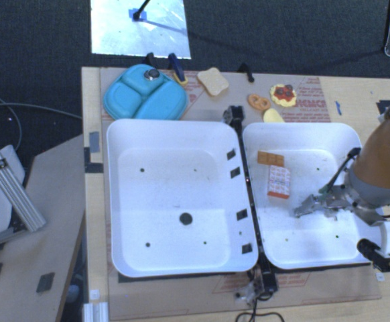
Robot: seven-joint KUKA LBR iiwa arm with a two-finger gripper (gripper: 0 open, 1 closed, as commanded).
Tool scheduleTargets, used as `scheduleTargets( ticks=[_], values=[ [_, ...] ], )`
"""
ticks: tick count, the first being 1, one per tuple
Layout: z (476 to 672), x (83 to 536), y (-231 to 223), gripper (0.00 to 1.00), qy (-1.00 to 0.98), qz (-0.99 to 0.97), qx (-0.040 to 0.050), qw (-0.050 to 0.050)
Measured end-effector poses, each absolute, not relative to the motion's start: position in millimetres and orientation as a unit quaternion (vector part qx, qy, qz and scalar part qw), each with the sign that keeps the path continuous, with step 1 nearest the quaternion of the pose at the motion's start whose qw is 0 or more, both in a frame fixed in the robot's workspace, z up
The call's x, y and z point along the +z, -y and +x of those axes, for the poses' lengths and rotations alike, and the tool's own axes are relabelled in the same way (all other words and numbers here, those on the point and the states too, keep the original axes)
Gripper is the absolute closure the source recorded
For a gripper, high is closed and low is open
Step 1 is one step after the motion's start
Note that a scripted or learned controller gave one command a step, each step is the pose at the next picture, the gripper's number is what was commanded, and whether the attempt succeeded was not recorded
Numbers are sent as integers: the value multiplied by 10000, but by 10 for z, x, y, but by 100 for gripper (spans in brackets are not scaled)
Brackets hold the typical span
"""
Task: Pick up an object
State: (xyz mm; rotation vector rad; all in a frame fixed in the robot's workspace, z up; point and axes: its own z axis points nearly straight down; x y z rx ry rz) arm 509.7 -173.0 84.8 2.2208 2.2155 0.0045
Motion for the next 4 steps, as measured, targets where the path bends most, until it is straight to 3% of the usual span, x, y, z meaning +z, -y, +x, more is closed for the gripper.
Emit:
scheduleTargets(
  ticks=[1,2,3,4],
  values=[
    [5403,937,2080,0,-7073,7069,11,35],
    [4895,884,2071,0,-7065,7077,36,69],
    [5281,873,2068,0,-7091,7051,13,24],
    [5107,899,2068,0,-7077,7065,26,51]
  ],
)
